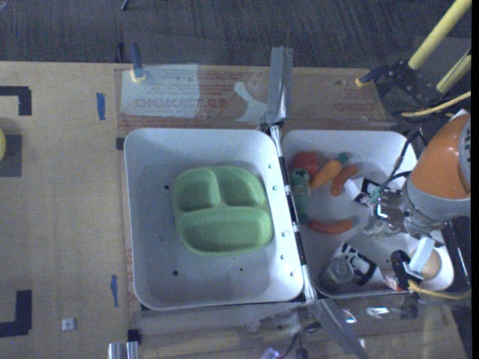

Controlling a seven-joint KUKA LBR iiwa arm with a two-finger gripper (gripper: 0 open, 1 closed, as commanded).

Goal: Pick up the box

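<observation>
The small white box with dark markings appears to lie in the right shallow white bin, near its middle, though it is small and blurred and any print on it cannot be read. Just to its right and touching or nearly touching it is the two-finger gripper on the grey arm with its orange band; whether the gripper is open or closed cannot be told. Just left of the box lie orange carrot-shaped toys, with a red toy and a green toy against the bin's left wall, and another orange piece below. A round grey-and-black object sits by the near wall. The bin's far right corner has bare floor. The left white bin holds a green divided plastic plate with bare floor all around it. Behind the bins a cardboard strip bears red lettering, too blurred to read.
</observation>
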